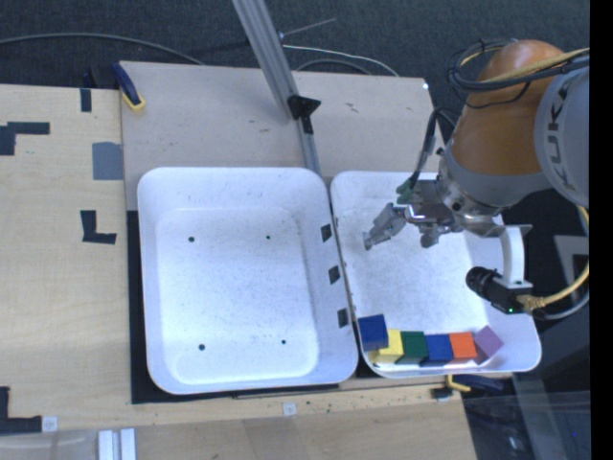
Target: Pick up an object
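Across the pale wooden bench, two white bins are sitting side by side on a dark mat. Over the right bin the gripper is hanging with fingers spread, grasping nothing. Coloured blocks are lying in a row along that bin's near wall, well below it. A metal pole is slanting above the left bin.

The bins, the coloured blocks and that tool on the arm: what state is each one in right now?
Tool: above the right bin, nothing seen between its fingers.
Right bin: holds the blocks along its near edge.
Left bin: white, dark specks on its floor.
Blue block: sitting on the yellow block.
Green, blue, orange, purple blocks: lying in a row, untouched.
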